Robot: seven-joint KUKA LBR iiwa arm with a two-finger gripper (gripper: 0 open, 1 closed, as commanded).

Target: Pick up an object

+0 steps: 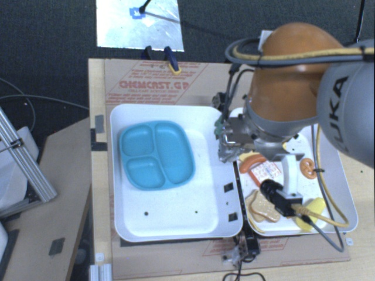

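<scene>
Nearest the camera, at the front of the right bin (345, 212), a toast-shaped tan piece (262, 208) lay flat, and just to its right a yellow object (316, 206) sat partly under black and yellow cables (293, 206). A little farther back lay a red and white packet (263, 170), its long axis running from lower left to upper right, with an orange piece (253, 158) touching its upper left end. To the right, near the bin's far side, was a small orange ring-like item (307, 167).

The gripper (229, 148) hung over the divide between the two bins, just beside the packet's left end; whether its fingers were spread or closed could not be told, and nothing was visibly held.

In the left bin (176, 221) a blue divided plate (156, 155) lay flat, well apart from the gripper. Above all this loomed the arm's orange band (293, 45).
</scene>
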